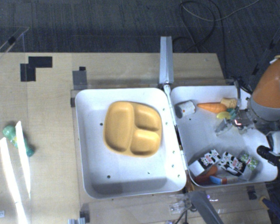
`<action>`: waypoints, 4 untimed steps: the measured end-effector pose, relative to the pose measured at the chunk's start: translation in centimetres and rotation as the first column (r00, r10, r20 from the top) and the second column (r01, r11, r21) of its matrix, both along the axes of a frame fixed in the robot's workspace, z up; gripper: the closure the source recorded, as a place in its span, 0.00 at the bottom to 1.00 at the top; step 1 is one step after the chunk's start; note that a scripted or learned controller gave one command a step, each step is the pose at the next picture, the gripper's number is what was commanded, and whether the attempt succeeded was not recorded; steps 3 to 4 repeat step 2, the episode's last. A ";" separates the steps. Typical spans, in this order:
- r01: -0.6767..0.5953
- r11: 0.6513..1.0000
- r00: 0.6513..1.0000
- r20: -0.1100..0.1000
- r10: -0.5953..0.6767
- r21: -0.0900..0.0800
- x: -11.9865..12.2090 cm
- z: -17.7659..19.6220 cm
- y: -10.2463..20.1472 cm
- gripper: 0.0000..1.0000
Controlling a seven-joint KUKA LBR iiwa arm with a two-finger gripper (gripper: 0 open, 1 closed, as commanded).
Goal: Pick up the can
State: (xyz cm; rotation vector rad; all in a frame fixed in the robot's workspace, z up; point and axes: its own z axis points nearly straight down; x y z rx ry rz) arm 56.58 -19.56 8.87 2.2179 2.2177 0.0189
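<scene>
Pincer (234, 123) low over the right bin (269, 175) beside a carrot (211, 107), its opening too blurred to tell, no item seen in its grip; can (185, 108) lying on its side well apart to the left, near the bin's upper left corner, past the carrot

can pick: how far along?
Done: nothing visible; the can lies on its side in the right bin, top left corner. In hand: the gripper is low in that bin beside the carrot, apart from the can. Left: reach it, grasp, lift.
</scene>
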 end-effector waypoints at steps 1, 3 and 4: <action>-0.039 0.999 0.999 -0.004 0.039 0.001 1.2 0.0 -0.2 0.00; -0.048 0.999 0.999 0.000 0.048 0.001 -0.4 0.0 -0.3 0.00; -0.048 0.999 0.999 0.000 0.048 0.001 -0.4 0.0 -0.3 0.00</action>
